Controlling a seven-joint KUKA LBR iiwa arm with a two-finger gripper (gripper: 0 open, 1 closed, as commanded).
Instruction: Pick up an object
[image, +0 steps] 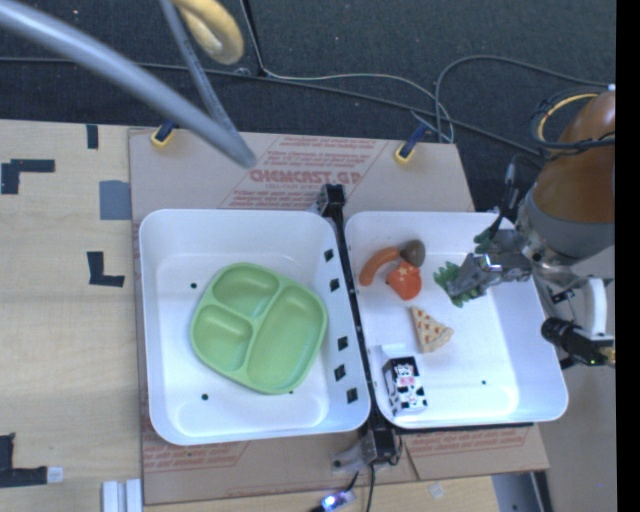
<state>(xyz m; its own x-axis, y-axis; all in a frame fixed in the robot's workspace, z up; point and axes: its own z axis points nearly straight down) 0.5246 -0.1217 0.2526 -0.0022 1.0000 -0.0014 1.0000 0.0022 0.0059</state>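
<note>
You've got the pincer (478, 272) low over the right-hand shallow white bin (520, 385), near its upper right part, with a small dark-green leafy toy piece (455, 282) at its tip. Whether that piece sits between the fingers or just beside them, can't tell; how wide the pincer stands, can't tell either.

To do this step well, I'd say: if you're going for the green piece, centre the tip over it before closing, and lift straight up so it doesn't drag against the red tomato-like toy (404, 281) just to its left. If the lift comes up bare, re-aim rather than sweep.

Count, right bin:
- 1 green leafy piece
- 1 red tomato-like toy
- 1 orange sausage-shaped toy (378, 264), touching the red one
- 1 brown rounded toy (412, 251), touching the red one too
- 1 tan wedge-shaped toy slice (431, 329), apart, below
- 1 small black-and-white boxy item (404, 384), near the divider

Left-hand white bin (165, 390): 1 light-green plastic sectioned plate (260, 328), 3 compartments. Bins: 2, side by side on the counter (60, 330).
</note>
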